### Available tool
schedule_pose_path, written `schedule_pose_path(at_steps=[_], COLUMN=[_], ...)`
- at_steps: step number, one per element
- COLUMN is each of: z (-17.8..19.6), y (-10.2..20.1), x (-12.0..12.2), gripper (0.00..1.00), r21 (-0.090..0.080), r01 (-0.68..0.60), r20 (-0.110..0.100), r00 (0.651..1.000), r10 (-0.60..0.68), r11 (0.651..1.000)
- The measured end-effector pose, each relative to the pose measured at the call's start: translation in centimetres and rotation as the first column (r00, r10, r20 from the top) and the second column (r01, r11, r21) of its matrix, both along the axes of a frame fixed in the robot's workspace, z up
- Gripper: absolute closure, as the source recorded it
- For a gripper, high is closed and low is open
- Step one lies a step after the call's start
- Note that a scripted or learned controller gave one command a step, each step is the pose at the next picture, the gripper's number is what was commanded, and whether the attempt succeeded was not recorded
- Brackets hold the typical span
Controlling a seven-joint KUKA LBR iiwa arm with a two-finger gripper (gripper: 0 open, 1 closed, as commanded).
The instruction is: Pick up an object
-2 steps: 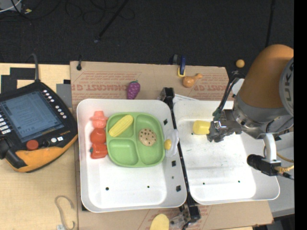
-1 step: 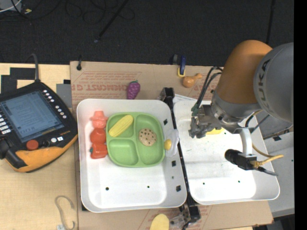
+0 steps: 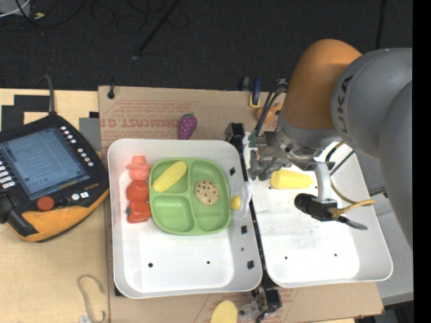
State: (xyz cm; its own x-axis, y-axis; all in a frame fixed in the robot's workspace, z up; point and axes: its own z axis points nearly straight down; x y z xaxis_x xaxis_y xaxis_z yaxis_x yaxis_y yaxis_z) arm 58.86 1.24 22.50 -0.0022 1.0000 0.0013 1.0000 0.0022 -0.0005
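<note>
The left bin (image 3: 135,261) and the right bin (image 3: 323,261) are both white. The divided plate (image 3: 178,217) is bright green. The corn cob (image 3: 168,175) is yellow with rows of kernels, and the cookie (image 3: 207,192) is tan, speckled with dark brown chips. The toy figure (image 3: 138,190) is pink on top and red-orange below. The block (image 3: 291,179) is pale yellow. The grape bunch (image 3: 187,125) is purple, on brown cardboard (image 3: 148,116) with red lettering. The pendant (image 3: 47,173) is black and orange with a blue-grey screen. The arm (image 3: 377,106) is grey with an orange band. The surface (image 3: 47,281) is light wood.
</note>
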Motion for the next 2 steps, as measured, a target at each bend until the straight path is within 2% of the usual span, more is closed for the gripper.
schedule_pose_path(at_steps=[1, 2], z=[-0.57, -0.76], y=[5.11, 4.40], x=[2.80, 1.94], gripper=[1.00, 1.00], r21=[0.001, -0.002], r01=[-0.001, 0.002], r20=[0.000, -0.004], r00=[1.000, 1.000], r10=[0.001, -0.002], r11=[1.000, 1.000])
